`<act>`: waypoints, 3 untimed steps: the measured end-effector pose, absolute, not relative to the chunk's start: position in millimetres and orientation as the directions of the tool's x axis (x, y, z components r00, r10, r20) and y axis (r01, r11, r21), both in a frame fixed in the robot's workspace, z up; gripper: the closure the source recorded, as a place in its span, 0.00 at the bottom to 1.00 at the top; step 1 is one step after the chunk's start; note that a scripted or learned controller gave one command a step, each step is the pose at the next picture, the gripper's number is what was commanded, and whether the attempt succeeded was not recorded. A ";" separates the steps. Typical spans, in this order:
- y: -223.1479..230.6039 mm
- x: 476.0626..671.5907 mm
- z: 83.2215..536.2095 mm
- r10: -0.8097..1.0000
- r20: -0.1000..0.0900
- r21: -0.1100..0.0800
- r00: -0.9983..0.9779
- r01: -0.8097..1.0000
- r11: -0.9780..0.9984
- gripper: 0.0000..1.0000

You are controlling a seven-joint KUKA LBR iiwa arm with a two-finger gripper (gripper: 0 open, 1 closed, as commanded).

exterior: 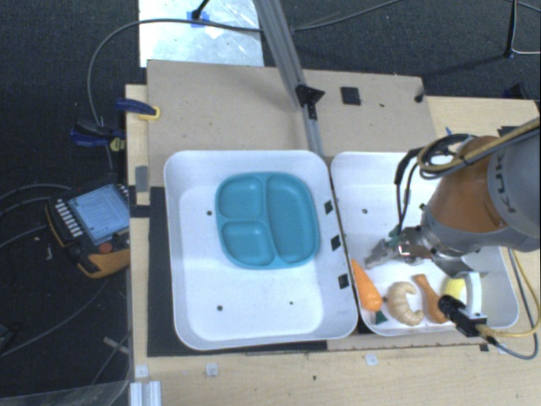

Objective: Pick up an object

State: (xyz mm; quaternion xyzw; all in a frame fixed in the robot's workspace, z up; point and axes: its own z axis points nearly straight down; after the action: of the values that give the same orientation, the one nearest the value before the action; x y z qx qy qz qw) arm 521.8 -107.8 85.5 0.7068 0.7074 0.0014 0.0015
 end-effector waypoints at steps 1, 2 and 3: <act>-108.0 524.4 99.4 1.000 -0.002 0.013 -0.002 1.000 0.002 1.00; -112.1 527.9 143.3 1.000 -0.001 0.005 -0.004 1.000 0.004 1.00; -102.8 531.6 201.8 1.000 -0.001 0.007 -0.006 1.000 0.006 1.00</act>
State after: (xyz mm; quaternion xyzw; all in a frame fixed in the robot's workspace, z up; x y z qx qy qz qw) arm 531.6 -102.8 201.8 0.7050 0.7092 0.0021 0.0028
